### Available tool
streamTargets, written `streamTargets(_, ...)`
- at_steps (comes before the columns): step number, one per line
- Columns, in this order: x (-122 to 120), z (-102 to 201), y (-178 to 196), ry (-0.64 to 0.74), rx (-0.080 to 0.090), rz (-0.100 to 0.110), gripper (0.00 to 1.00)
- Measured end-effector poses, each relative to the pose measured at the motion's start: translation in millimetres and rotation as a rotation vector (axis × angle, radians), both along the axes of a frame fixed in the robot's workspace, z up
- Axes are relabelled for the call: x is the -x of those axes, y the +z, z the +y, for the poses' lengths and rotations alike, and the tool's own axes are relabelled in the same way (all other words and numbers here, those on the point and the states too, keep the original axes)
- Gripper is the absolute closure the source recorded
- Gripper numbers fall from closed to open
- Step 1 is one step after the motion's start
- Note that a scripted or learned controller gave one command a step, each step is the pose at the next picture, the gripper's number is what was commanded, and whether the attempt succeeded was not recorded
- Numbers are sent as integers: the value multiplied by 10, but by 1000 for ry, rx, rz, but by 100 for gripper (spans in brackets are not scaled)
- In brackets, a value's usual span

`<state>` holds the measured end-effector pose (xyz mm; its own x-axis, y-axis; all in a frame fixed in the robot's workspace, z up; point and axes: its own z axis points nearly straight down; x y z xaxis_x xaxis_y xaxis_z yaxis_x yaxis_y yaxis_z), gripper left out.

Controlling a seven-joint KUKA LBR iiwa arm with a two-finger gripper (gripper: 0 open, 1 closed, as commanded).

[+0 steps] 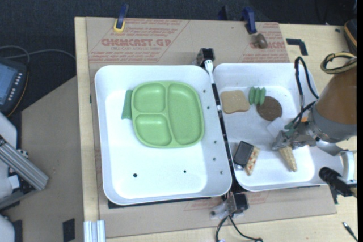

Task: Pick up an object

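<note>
Tan and cone-shaped, a small object [288, 158] lies in the right bin [272, 181], near its front right corner. The gripper [286, 140] hangs just above it; how far its claw is spread cannot be told, and nothing is seen between the fingers. Nearby lie a black block [243, 152], a brown disc [269, 109], a toast slice [234, 101] and a green piece [257, 95]. A green divided plate [168, 114] sits in the left bin [113, 139].

Even overhead light, soft shadows, slightly soft focus.
</note>
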<state>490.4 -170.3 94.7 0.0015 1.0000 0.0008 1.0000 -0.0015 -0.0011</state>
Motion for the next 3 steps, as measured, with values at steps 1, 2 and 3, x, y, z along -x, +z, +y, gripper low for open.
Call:
streamTargets(1,-106,1,483,2,4,-8,100)
streamTargets(2,-170,-52,939,2,4,-7,100)
streamTargets(3,-181,-55,1325,3,3,-7,100)
